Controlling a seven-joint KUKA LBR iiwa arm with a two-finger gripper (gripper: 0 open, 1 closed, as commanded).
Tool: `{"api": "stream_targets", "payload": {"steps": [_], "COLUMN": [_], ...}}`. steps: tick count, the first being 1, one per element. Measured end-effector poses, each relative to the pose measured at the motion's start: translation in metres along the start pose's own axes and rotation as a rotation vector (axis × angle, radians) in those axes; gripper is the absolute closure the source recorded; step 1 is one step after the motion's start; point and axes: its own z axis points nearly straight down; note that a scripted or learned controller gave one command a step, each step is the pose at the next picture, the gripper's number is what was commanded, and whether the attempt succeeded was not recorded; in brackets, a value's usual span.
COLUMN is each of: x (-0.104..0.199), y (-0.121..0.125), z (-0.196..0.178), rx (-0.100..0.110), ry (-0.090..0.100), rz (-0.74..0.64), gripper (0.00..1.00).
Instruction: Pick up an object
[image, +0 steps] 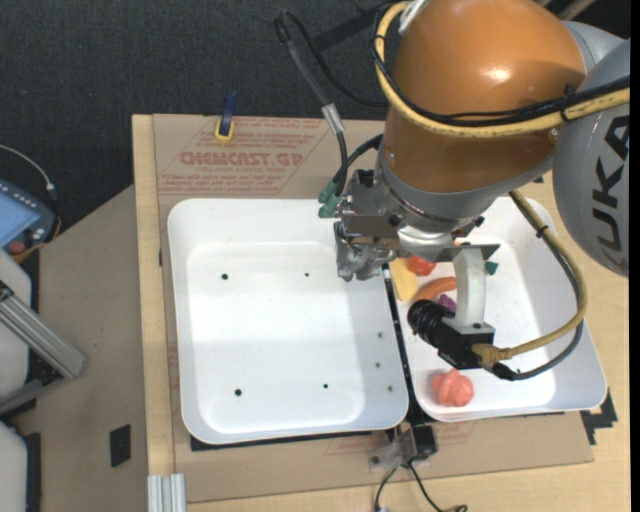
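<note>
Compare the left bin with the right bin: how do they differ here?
The left bin shows a bare white floor with small dark holes; the right bin holds small coloured items, including a pink object. The arm covers much of the right bin, not the left bin. Both are shallow and white.

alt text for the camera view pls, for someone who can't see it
A grey robot arm with a broad orange band reaches in from the right, hanging low over the right shallow white bin, its end effector near the divide between the bins. That bin holds a salmon-pink lumpy object, a pale yellow piece and other small items partly hidden. The left shallow white bin sits beside it on cardboard.
</note>
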Motion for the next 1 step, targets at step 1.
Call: {"api": "stream_targets", "payload": {"steps": [1], "x": [0.0453], "y": [0.0004], "z": [-0.0525], "rx": [-0.02], "ry": [0.009], "rz": [-0.009], "gripper": [1.0]}}
